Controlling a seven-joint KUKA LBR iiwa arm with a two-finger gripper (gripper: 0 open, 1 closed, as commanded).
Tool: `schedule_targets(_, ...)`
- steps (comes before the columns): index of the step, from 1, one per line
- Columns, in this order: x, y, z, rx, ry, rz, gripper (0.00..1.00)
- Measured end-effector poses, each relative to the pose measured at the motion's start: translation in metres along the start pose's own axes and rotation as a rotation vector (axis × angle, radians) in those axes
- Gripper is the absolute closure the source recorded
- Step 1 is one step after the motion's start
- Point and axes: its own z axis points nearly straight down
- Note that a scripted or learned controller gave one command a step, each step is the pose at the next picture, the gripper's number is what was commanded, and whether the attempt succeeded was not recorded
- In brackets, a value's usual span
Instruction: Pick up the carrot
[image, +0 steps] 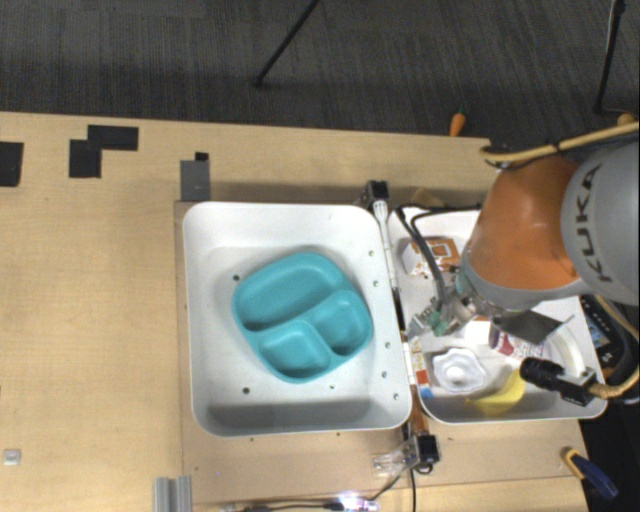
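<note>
On the left the wooden bench (90, 300) is bare board with some black marks near its far edge. Next comes the left shallow white plastic bin (205, 300), and in it lies a teal plastic plate with three compartments (300, 315), a little turned and near the middle of the bin. No food lies in its compartments.

Just beside it, to the right, stands the right shallow white bin (430, 405). Along its near wall a small white crumpled cup-like object (455, 370) can be seen, and touching it on the right a soft yellow object (500, 392). Further back lie some printed packets, too small to name.

The grey arm with the orange band (530, 240) hangs over most of this right bin. At its lower left end the gripper (440, 318) seems to be low, over the bin's left side, but the wrist covers it, so one cannot tell whether it is spread, pressed together, or pinching something.

Where the carrot lies cannot be told with certainty; it is probably in the right bin, below the arm.

The step in hand seems to be the descent for the grasp. To do it well, the arm should come straight down over the middle of the carrot, across its long axis, and stay apart from the cup-like object and the bin wall.
</note>
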Motion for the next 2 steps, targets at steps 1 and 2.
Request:
schedule_targets(1,0.055,0.031,0.010,0.007,0.007,-0.161,1.00)
schedule_targets(2,-0.096,0.031,-0.044,0.002,-0.009,-0.151,1.00)
